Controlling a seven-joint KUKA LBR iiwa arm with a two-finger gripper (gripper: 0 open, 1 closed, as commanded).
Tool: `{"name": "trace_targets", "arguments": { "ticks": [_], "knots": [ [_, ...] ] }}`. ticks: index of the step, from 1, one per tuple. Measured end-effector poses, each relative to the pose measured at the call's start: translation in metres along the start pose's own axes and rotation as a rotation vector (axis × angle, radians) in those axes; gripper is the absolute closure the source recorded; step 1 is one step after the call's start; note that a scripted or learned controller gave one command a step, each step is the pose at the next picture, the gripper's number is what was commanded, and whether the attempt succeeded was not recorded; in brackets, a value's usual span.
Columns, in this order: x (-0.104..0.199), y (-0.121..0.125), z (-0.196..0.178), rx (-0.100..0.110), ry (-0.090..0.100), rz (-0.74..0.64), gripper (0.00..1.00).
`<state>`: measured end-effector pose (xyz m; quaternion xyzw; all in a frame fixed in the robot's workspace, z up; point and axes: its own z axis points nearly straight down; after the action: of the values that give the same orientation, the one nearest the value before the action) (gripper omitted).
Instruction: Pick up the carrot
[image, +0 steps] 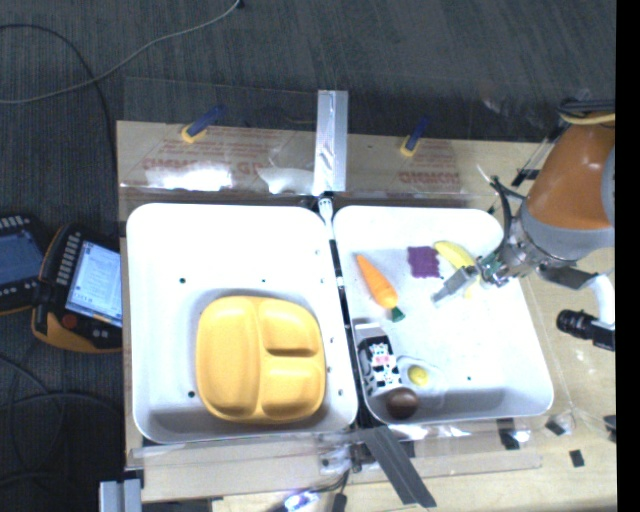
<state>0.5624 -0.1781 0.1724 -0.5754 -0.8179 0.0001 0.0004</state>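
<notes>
The carrot (377, 281), orange with a small green tip, lies on the floor of the right bin (500, 350), close to the divider on the bin's left side and pointing toward the front right. My gripper (445, 290) reaches in from the right at a low slant. Its tip hangs over bare bin floor, a short way right of the carrot's green end and apart from it. Nothing shows in its grasp. The orange-banded arm (572, 190) stands over the bin's right rim.
A purple piece (423, 261) and a banana (455, 254) lie just behind the gripper. A black-and-white toy (377, 362), a small yellow item (418, 375) and a brown item (402, 402) sit at the right bin's front left. A yellow divided plate (262, 356) lies in the left bin (160, 260).
</notes>
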Motion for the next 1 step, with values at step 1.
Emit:
{"name": "trace_targets", "arguments": {
  "ticks": [1],
  "knots": [
    [0.0643,0.0493,0.0561,-0.001,0.001,-0.384,0.0]
  ]
}}
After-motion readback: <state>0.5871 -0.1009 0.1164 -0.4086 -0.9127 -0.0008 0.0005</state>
